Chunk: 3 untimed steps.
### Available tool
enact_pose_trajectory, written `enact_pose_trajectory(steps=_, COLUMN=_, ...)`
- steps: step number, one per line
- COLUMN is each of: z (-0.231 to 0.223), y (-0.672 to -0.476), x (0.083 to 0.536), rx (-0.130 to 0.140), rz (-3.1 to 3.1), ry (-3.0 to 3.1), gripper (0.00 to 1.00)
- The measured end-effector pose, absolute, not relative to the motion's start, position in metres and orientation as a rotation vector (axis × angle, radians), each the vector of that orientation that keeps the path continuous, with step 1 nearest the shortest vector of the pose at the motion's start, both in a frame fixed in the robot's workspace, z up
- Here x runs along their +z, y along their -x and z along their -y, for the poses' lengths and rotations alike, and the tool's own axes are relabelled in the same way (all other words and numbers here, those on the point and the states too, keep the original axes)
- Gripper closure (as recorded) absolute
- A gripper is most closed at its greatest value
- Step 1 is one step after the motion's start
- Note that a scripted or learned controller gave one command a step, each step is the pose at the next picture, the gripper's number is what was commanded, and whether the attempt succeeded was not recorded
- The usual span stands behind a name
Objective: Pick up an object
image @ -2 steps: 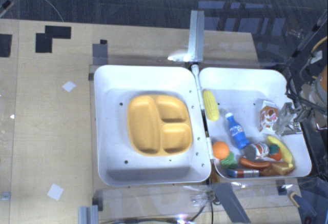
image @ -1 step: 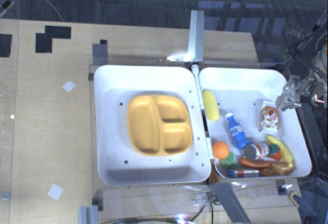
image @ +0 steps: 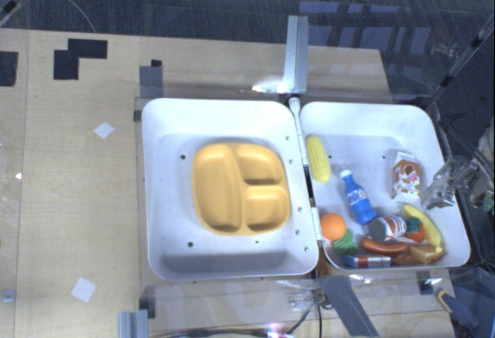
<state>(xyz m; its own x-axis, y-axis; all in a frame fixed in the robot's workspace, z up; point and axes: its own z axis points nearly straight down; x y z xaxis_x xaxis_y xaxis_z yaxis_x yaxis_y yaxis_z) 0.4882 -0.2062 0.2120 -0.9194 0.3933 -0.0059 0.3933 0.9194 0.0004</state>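
The right bin (image: 363, 128) holds several small items. A yellow corn cob (image: 318, 158) lies by its left wall. A blue bottle (image: 356, 196) lies in the middle, and a white and red snack packet (image: 406, 176) lies to its right. Along the front are an orange (image: 333, 227), a can (image: 390, 226), a banana (image: 423, 224) and a red sausage (image: 383, 246). My gripper (image: 442, 191) hangs over the bin's right rim, just right of the packet and above the banana. Nothing shows in its grasp.
The left bin (image: 166, 174) holds a yellow divided plate (image: 238, 188). A metal post (image: 297, 54) stands behind the seam between the bins. Black markers sit on the wooden bench at the far left.
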Motion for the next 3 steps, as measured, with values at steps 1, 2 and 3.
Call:
enact_pose_trajectory(steps=1, z=0.202, y=-0.504, x=0.295, rx=0.001, rz=-2.935, ry=-1.086, gripper=1.0)
enact_pose_trajectory(steps=2, z=0.19, y=-0.487, x=0.19, rx=0.001, rz=-2.929, ry=-1.138, gripper=1.0)
enact_pose_trajectory(steps=3, z=0.163, y=-0.506, x=0.282, rx=0.006, rz=-2.64, ry=-1.684, gripper=1.0)
